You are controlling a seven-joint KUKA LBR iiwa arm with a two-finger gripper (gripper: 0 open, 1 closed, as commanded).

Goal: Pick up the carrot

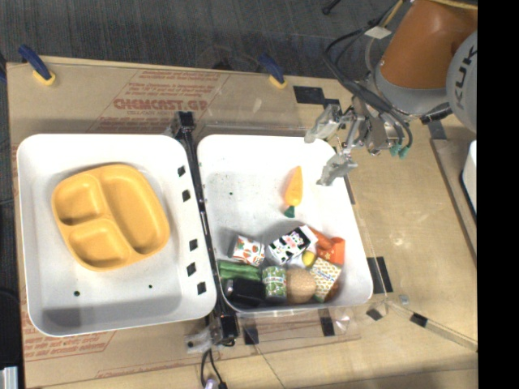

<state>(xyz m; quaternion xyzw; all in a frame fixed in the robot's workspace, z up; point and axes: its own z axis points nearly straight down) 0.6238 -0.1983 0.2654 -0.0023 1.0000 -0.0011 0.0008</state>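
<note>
The carrot [293, 189] is a small orange-yellow cone with a green stub at its lower end. It lies in the right white bin [243, 168], toward that bin's right wall. My gripper [327, 150] hangs above the bin's far right corner, up and to the right of the carrot and apart from it. Its two grey fingers [335, 168] are spread and hold nothing between them.
A yellow divided tray [109, 215] rests in the left bin [40, 298]. Several small toy food packs and boxes [284, 266] crowd the right bin's near end, just below the carrot. Blue clamps [36, 63] hold the cardboard at the back.
</note>
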